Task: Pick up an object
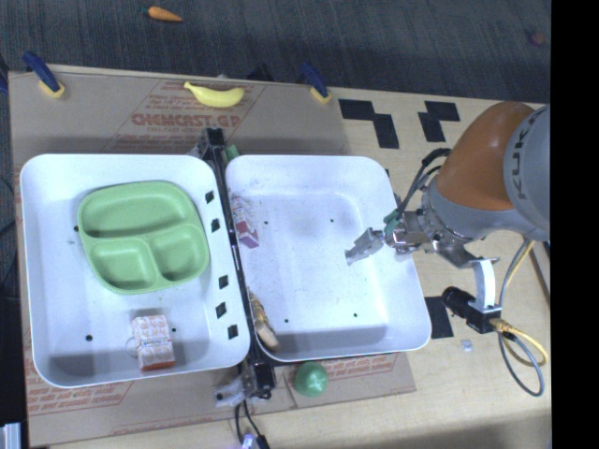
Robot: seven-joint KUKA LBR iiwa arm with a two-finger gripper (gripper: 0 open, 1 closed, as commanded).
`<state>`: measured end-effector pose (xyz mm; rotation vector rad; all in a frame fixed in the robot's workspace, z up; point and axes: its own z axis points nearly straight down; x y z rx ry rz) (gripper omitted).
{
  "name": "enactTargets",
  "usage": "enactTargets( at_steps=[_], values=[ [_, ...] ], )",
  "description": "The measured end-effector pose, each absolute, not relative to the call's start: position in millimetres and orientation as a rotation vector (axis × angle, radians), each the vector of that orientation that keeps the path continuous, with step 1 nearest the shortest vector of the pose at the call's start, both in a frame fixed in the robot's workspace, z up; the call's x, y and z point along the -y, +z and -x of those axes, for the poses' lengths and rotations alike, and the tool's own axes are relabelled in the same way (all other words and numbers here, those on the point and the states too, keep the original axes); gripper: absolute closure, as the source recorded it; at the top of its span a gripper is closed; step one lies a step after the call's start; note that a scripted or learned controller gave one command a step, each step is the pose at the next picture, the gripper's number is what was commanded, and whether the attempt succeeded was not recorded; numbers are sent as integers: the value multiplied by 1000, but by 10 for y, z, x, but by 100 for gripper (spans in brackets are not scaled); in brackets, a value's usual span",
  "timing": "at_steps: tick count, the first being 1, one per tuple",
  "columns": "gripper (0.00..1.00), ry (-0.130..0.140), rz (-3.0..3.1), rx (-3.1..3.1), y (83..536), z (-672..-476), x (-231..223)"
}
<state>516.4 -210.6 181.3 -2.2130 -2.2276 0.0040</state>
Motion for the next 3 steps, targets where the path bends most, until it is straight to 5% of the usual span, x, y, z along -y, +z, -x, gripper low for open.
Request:
enactTargets(
  at_steps=[1, 2, 3],
  values=[
    [0, 1, 2214, 2226, 1949, -5346, 2110],
    [0, 1, 2214, 2227, 1852, -5880, 2105],
    [0, -2, 2216, 2228, 2300, -6569, 2106]
  ],
)
